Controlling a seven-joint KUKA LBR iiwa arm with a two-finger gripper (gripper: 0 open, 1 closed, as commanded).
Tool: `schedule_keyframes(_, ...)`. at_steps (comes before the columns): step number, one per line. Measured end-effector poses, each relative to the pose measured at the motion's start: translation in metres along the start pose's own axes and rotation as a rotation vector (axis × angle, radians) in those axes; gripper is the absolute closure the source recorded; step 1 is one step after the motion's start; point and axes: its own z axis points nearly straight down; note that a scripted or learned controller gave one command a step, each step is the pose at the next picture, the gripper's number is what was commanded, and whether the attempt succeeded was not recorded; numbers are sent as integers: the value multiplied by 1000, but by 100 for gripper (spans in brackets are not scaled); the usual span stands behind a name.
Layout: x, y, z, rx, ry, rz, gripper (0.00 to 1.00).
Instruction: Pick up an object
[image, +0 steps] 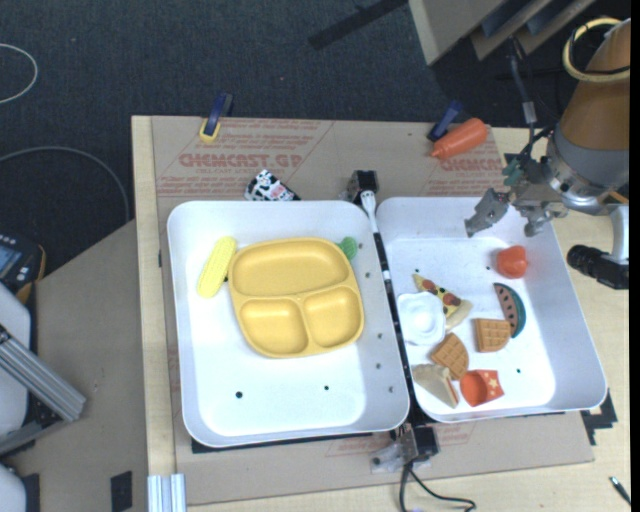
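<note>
My gripper (512, 216) hangs over the far part of the right bin (572, 330), its two fingers spread apart with nothing between them. A red tomato (512, 261) lies just below it. Nearer the front lie a watermelon slice (512, 308), a pizza slice (443, 296), a white cup (421, 315), two waffle pieces (490, 334) (450, 354), a sandwich wedge (435, 384) and a red piece (483, 387).
The left bin (190, 340) holds a yellow divided plate (296, 296), a corn cob (215, 266) at its left and a green bit (348, 247) at its far corner. An orange carrot (460, 138) and clamps lie on the cardboard behind the bins.
</note>
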Motion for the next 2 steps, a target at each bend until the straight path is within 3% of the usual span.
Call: schedule_keyframes(2,4,-17,117,8,1,1,0)
